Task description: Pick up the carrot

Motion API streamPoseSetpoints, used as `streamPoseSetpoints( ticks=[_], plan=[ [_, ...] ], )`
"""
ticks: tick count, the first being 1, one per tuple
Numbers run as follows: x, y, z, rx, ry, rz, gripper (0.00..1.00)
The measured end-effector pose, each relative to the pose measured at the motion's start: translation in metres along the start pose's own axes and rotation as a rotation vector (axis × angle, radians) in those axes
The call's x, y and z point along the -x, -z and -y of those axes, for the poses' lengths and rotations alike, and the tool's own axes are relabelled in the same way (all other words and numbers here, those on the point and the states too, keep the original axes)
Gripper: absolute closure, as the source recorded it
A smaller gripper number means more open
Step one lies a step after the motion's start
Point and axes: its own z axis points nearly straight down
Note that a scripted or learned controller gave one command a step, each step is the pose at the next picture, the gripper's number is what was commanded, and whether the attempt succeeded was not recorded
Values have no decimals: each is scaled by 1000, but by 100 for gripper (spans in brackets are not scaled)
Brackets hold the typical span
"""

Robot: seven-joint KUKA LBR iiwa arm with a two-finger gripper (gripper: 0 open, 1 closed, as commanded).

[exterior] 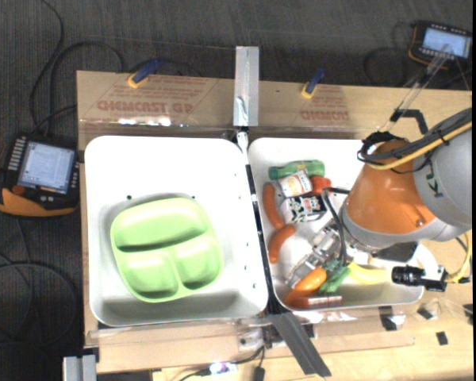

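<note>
1. The bench point(143, 101) carries two white bins side by side. The left bin point(103, 157) holds a green tray point(166, 247). The right bin point(258, 153) is the crowded one, and it is where my work lies.

2. My arm point(397, 205) reaches in from the right, its orange band hanging over the right bin and hiding part of the contents beneath it.

3. In the right bin I see a green-capped bottle point(295, 179) toward the far wall, a black-and-white carton point(303, 207) just below it, and orange-red sausage shapes point(271, 213) along the left wall.

4. The carrot point(308, 280) lies near the front wall of the right bin, orange with a green tuft at its right end, and a red item point(305, 298) touches it on the front side.

5. My pincer point(321, 260) sits low over the carrot's upper side. I cannot tell from this angle whether it is spread or closed, nor whether the carrot is between the tips.

6. To do this step well, I judge I should centre on the orange body, not the green tuft, and straddle it across its narrow width.

7. I would go down fully before closing, since a shallow pinch on a tapered shape will likely slip.

8. The neighbours are tight, so I would lift straight up and slowly, so as not to drag the red item along.
</note>
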Motion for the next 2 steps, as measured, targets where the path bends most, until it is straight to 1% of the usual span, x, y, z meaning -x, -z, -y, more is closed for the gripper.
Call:
streamPoseSetpoints(
  ticks=[1,2],
  plan=[
    [-1,8,-2,2,2,-6,100],
    [32,0,20,5,213,-10,100]
  ],
)
